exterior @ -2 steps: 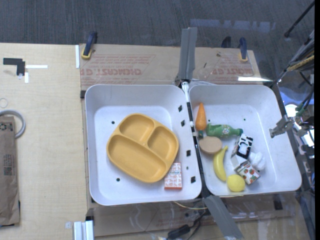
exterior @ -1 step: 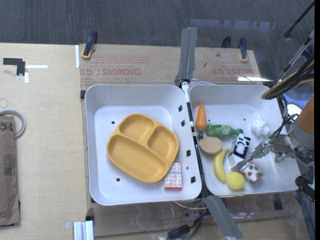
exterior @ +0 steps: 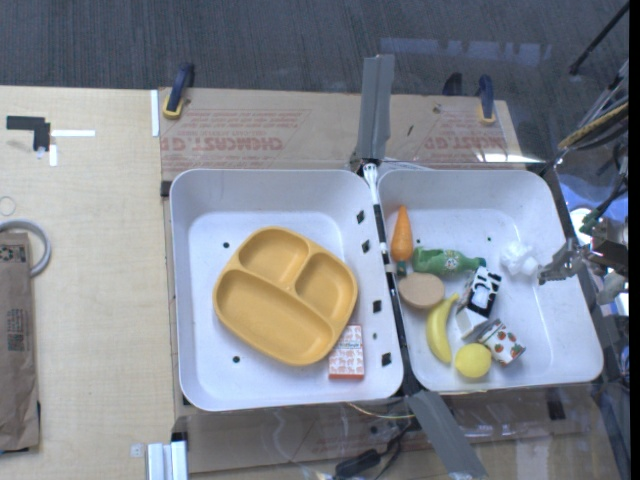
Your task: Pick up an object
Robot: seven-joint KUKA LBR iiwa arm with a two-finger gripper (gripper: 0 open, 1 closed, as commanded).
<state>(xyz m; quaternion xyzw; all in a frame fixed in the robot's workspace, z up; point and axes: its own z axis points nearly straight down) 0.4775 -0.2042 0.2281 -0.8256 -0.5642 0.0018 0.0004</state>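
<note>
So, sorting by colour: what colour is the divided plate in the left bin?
Yellow-orange, seen plainly in the camera view: divided plate.

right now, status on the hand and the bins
Hand at right bin's right wall, gripping nothing seen. Banana, carrot, lemon packed close in right bin. Yellow plate in left bin.

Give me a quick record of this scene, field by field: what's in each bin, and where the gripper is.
left bin: yellow divided plate; small red and white box by the plate's near right edge
right bin: carrot, green bottle, round tan piece, banana, lemon, black and white item, white crumpled item
gripper: at the right bin's right wall, apart from the objects
</note>
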